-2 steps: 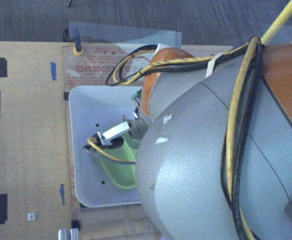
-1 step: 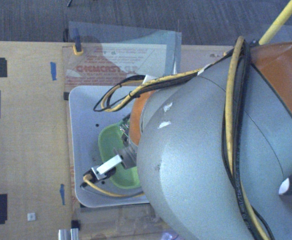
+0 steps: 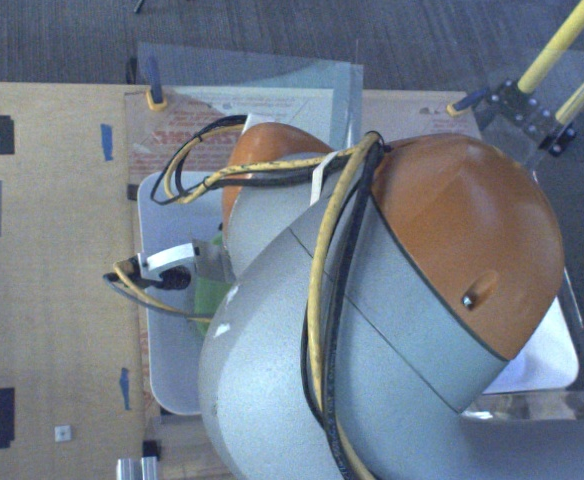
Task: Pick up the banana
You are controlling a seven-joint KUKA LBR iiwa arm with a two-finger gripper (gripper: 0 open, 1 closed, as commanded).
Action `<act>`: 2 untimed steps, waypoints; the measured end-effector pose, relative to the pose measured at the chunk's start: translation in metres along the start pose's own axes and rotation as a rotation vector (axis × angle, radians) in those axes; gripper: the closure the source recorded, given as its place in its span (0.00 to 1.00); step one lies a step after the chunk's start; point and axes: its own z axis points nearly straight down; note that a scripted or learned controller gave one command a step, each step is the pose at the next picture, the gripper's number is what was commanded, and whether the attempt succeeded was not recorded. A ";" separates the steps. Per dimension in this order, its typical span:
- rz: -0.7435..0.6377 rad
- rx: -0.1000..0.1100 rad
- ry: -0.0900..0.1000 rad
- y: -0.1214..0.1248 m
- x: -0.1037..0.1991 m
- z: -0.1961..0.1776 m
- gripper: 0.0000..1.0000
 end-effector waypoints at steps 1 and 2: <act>0.004 0.002 -0.005 0.002 0.000 -0.013 1.00; -0.061 0.006 -0.011 0.003 0.028 -0.190 1.00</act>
